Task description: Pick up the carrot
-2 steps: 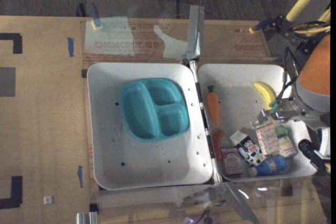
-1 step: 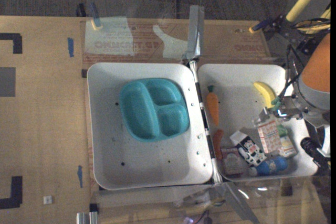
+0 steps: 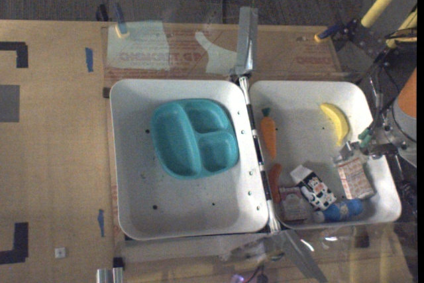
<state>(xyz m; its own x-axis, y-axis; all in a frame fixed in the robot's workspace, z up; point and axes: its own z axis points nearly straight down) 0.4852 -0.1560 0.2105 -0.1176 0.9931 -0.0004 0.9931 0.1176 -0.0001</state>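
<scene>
In the right bin [image 3: 371, 109], hard against its left wall, you have the carrot [image 3: 267, 134]: orange body, green top pointing toward the far edge, lying roughly parallel to the divider between the two bins. It sits apart from the clutter at the near end, where a reddish item [image 3: 274, 177], a black-and-white carton [image 3: 314, 187], a blue object [image 3: 341, 210] and a flat packet [image 3: 353, 177] crowd together. The banana [image 3: 336, 120] lies well across the bin, near the right wall. The left bin [image 3: 126, 162] carries a teal divided plate [image 3: 195, 137].

To take the carrot well, I would judge that you want the end effector closing across the carrot's narrow width, not along its length, and coming down around the middle of the orange body. The bin wall just beside it is the main hazard: one side of the grasp has little room there, so a slightly offset descent could strike the rim or nudge the carrot away instead of enclosing it.

The arm is at the right edge of the view, with the orange band [image 3: 409, 97] showing above the bin's right wall. The end effector [image 3: 368, 140] hangs near that wall, well apart from the carrot, and you cannot tell from here whether it is released or clenched; nothing is visibly held.
</scene>
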